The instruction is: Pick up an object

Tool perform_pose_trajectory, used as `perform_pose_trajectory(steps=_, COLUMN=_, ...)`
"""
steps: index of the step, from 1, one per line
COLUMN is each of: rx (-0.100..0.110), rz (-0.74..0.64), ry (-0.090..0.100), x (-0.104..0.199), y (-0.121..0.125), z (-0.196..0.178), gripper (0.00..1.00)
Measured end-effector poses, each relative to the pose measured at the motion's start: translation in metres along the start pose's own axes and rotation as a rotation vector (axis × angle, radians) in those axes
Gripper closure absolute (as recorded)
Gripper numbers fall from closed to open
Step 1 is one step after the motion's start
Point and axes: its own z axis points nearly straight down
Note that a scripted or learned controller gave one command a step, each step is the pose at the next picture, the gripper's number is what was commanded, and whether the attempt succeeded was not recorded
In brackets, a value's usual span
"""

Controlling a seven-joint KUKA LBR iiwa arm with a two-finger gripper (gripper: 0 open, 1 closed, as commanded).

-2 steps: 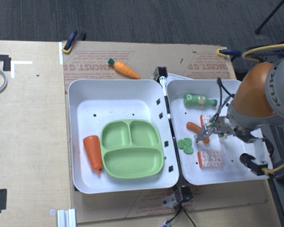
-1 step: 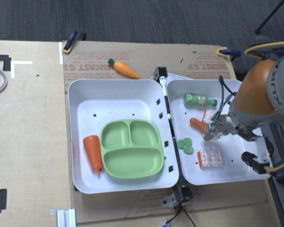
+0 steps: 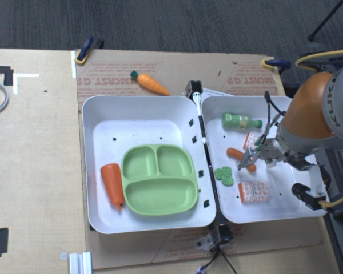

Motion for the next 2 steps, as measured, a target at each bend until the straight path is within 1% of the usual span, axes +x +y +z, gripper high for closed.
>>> perform_pose_trajectory(steps=1, rx=-0.002, rz=0.002, ry=-0.001, x=-0.0004, y=0.0009, z=-0.0097, gripper=1.00)
perform_pose_trajectory(steps=2, rx=-0.001, rz=0.001, ry=-0.001, x=-0.0003, y=0.0009, z=-0.0097, gripper=0.00)
